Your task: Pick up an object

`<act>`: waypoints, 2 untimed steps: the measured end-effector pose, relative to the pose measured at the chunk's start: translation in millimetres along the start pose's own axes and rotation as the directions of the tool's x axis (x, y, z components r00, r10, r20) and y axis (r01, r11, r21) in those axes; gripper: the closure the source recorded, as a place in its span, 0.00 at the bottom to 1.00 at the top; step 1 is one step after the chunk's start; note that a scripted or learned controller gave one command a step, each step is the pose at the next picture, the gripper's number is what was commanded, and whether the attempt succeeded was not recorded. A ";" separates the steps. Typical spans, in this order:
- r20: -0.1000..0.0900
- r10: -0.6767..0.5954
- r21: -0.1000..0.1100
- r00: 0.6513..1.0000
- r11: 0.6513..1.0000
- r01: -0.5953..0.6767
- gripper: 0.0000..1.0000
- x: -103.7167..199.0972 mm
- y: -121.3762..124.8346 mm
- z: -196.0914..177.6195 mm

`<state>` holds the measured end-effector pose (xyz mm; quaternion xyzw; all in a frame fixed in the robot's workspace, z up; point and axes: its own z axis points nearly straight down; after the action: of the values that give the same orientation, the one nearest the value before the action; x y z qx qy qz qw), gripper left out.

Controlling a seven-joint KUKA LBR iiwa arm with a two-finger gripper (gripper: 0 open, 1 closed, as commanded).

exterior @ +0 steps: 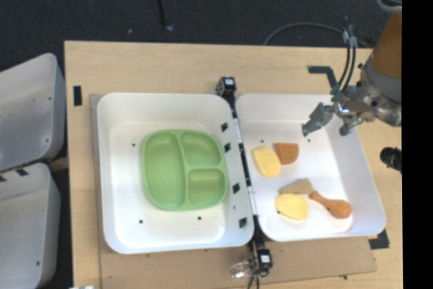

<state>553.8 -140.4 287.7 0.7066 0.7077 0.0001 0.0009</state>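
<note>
The right bin (352, 213) holds several food pieces: a pale yellow piece (266, 161), an orange-brown piece (287, 152) touching it, another yellow piece (292, 206), a tan wedge (298, 185) and an orange drumstick (331, 204). My gripper (331, 120) hangs over the bin's upper right part, above and to the right of the orange-brown piece. Its two fingers stand apart and nothing sits between them.
The left bin (115, 213) carries a green divided plate (184, 169). Black clips (238, 166) line the seam between the bins. A cable (298, 29) loops over the bench behind the right bin. Grey objects (27, 118) stand at the far left.
</note>
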 end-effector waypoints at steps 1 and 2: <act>0.000 0.002 0.004 1.000 1.000 -0.002 0.00 -4.5 8.0 47.3; 0.000 0.004 0.004 1.000 1.000 -0.004 0.00 -5.9 14.0 91.7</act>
<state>568.0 -146.4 196.0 0.7079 0.7063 -0.0014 -0.0003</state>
